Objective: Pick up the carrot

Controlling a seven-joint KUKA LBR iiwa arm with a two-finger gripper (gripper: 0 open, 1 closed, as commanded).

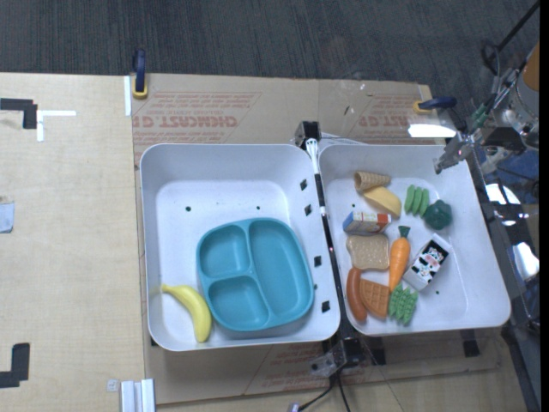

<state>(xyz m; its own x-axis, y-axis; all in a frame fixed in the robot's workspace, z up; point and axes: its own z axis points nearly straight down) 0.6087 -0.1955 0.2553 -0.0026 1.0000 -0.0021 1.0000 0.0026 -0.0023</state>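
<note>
Two white bins: left bin (163,187) carries a blue divided tray (255,273), banana (194,309) at its 8 o'clock. Right bin (480,256) holds toy foods. Carrot (398,260) lies near centre, green top toward 12, bread slice (369,251) at its 9, milk carton (427,264) at its 3. Gripper (459,148) at the bin's 1 o'clock corner; grip state cannot be made out.

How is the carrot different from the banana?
The carrot is orange with a green top; the banana is yellow. The carrot looks nearly straight, while the banana curves. The carrot lies in the right bin, crowded among other toy foods; the banana lies in the left bin, beside a blue divided plate. Both are long play foods lying flat.
</note>
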